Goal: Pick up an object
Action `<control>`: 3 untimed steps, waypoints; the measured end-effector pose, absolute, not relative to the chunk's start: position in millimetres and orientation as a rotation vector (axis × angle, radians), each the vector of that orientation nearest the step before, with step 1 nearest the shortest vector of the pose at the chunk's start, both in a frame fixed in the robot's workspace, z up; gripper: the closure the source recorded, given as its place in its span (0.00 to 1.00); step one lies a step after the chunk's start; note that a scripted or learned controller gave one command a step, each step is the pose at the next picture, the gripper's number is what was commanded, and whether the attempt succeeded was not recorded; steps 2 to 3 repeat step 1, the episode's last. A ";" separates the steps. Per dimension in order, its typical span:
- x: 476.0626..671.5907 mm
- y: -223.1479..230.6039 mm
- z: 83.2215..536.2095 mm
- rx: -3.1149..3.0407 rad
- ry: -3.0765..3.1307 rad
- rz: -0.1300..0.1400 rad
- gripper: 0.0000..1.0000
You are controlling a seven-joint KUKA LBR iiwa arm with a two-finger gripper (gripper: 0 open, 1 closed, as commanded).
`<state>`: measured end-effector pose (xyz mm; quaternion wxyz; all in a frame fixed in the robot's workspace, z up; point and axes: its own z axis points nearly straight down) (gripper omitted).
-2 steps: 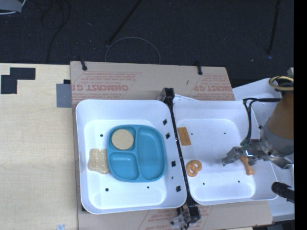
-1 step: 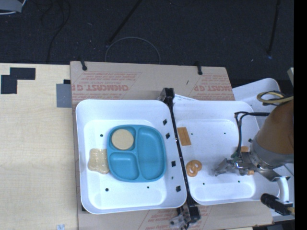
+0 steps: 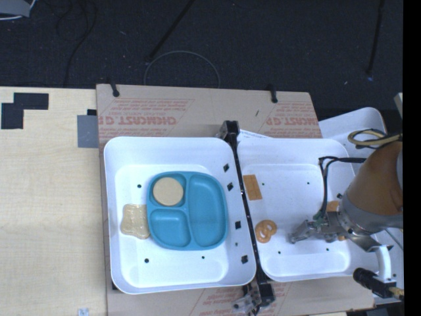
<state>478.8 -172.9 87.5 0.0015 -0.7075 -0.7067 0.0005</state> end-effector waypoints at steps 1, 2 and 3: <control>479.6 -173.9 99.0 -2.227 -2.213 -0.001 1.00; 479.6 -173.9 99.0 -2.227 -2.213 -0.001 1.00; 479.6 -173.9 99.0 -2.227 -2.213 -0.001 1.00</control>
